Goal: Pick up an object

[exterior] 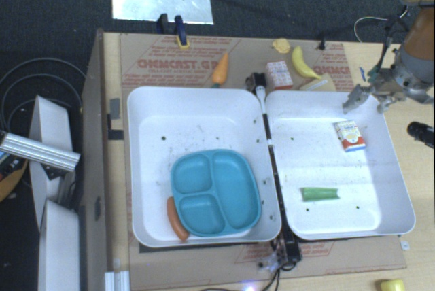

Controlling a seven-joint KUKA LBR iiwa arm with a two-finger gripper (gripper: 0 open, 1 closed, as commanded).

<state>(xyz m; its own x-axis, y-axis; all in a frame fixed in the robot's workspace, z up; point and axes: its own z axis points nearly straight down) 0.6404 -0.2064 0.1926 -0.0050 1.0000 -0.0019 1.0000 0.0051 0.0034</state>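
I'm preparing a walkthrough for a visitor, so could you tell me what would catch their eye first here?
The blue divided plate in the left bin, with an orange sausage at its lower-left edge. In the right bin lie a green stick and a small carton, with the end effector above the bin's far right corner.

- A divided tray (pixel 215 192) is lying in the left bin (pixel 153 120), with a sausage (pixel 177 219) touching its near-left edge.
- A small carton (pixel 349 134) and a flat tube (pixel 320 194) are lying well apart in the right bin (pixel 391 208).
- A carrot (pixel 220 69), a box (pixel 279 74) and a banana (pixel 303 64) are sitting behind the bins.
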